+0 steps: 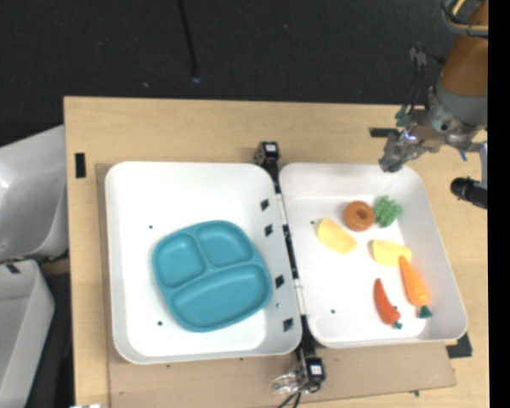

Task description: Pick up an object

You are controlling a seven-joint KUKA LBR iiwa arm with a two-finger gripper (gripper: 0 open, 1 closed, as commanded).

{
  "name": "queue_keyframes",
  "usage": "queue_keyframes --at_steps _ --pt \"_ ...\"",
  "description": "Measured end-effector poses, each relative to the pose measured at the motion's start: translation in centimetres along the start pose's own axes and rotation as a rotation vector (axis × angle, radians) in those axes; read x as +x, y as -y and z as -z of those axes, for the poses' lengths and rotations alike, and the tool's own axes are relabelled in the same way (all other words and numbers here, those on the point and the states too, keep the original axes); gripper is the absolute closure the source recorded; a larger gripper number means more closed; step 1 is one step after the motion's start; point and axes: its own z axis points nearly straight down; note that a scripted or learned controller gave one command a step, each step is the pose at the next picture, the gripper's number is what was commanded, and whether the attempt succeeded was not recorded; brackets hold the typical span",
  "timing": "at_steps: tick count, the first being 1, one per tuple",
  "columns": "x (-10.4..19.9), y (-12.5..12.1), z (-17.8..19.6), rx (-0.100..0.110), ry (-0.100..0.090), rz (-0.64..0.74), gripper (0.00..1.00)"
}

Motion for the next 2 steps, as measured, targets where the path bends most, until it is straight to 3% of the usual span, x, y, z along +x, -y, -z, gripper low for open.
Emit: queue_keyframes --at_steps 1,2 --pt "-0.1 -0.1 2.2 0.004 -0.002 0.004 1.0" --pt "5.3 1.3 3.1 0.007 -0.004 0.008 1.0"
